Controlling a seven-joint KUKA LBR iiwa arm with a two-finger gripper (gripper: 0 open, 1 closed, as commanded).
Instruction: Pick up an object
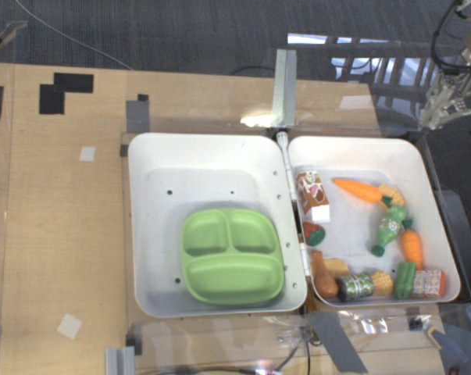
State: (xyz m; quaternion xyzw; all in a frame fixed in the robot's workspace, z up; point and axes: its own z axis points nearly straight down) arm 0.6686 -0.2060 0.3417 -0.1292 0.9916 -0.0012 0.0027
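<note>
Crowded against the near wall of the right bin [424,162]: a small can [356,286], a corn cob [382,281], a green piece [404,280] and a red-and-white box [428,282], all touching or nearly so. Further in, lay more loosely: a carrot [358,189], a green bottle [387,231] with an orange toy [411,247] just beside it, a red-and-white carton [312,196] close against the wall shared with the left bin [141,209], and a red berry [315,233] just nearer than the carton. In the left bin, a green divided plate [231,256]. Hung well apart from all of it, beyond the right bin's far right corner: the claw [446,104]; could not tell its state, released or clenched, being too small and blurred. Saw nothing grasped, so judged the pick not yet begun. Likely troubles from there: coming down into the near clump and shoving neighbours aside or catching two at once; slipping off the rounded carrot or bottle; fouling the bin wall if aimed at the carton. Stood on a pale wooden counter [63,209] with black marks [63,88] and clear panels at the far edge; beyond, dark ribbed carpet [180,22] crossed by a thin cable [55,30]
</note>
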